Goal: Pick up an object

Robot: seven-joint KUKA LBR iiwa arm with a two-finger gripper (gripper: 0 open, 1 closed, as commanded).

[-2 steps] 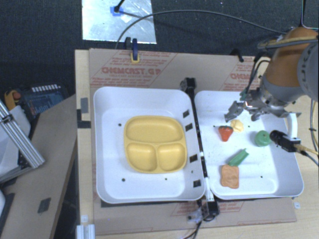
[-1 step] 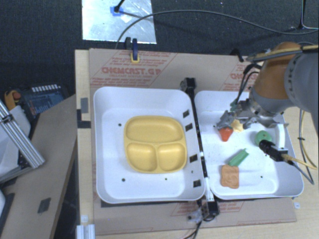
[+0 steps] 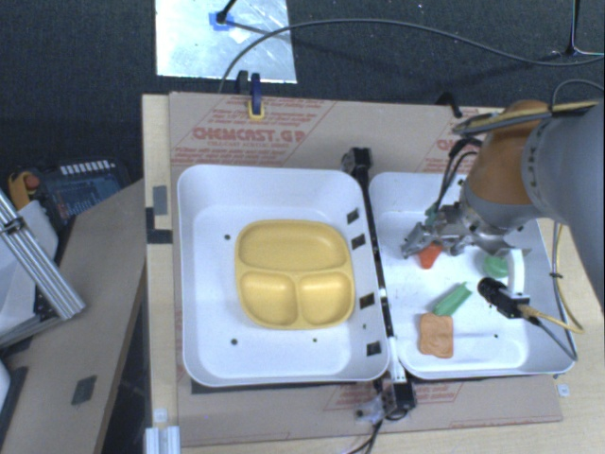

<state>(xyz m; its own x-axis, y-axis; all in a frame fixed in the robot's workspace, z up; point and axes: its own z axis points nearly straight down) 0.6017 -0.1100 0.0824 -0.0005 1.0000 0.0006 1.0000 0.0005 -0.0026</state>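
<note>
1. The counter [image 3: 312, 126] is topped with brown cardboard printed with red lettering.
2. A blue and yellow clamp [image 3: 254, 96] grips the cardboard's far edge.
3. A reflective metal sheet [image 3: 194, 26] lies on the dark floor beyond the counter, with a blue piece [image 3: 221, 20] on it where a thin dark rod meets the sheet.
4. A grey cable [image 3: 397, 28] curves across the dark floor from the sheet toward the right.
5. A black divider strip [image 3: 371, 253] runs between the two bins.
6. A silver aluminium rail [image 3: 38, 263] lies at the left edge, next to a dark electronic device [image 3: 71, 192] with an orange part.
</note>
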